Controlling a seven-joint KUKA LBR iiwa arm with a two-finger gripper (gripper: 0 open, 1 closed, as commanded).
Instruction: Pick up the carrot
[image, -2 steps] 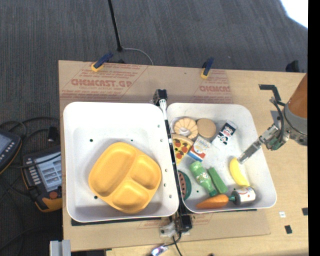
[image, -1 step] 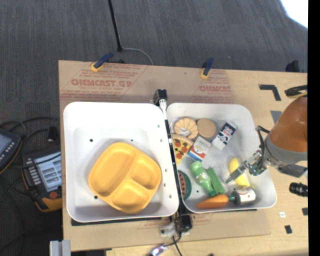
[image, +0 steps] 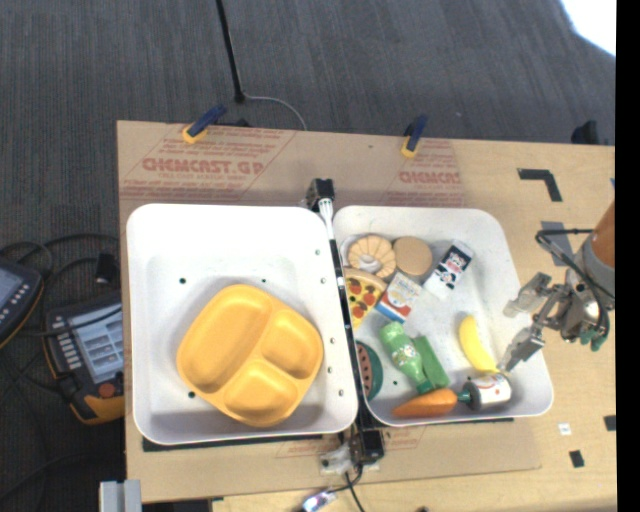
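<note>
We saw carrot (image: 426, 404) lying in right bin (image: 520, 290), front edge, beside green bottle (image: 402, 352). Pincer (image: 524, 325) spread apart, nothing between fingers, over bin's right rim.

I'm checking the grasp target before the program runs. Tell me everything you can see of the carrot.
The carrot is a small orange toy, smooth and plastic-looking, tapering to a point on its left end. It lies flat, nearly level across the view, along the near wall of the right bin. Its thick right end meets a small can-like item; a green bottle lies just above it. The pincer hovers apart, up and to its right, holding nothing.
</note>
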